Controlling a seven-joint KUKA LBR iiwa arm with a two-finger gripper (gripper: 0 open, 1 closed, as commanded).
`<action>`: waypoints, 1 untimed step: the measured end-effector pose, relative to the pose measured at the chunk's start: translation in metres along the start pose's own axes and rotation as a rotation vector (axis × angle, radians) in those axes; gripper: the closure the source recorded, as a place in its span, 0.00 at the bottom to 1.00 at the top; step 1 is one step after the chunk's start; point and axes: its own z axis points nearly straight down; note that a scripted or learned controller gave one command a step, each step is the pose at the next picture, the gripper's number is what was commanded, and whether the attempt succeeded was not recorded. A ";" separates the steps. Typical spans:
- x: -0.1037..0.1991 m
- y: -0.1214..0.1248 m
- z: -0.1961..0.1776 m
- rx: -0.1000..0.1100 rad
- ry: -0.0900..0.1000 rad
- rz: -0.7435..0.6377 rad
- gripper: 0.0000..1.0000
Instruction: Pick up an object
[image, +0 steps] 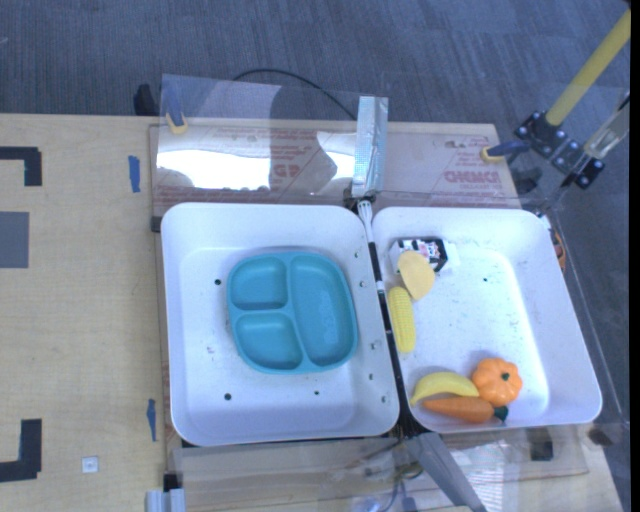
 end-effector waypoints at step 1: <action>0.134 0.068 0.097 0.004 0.011 0.011 0.00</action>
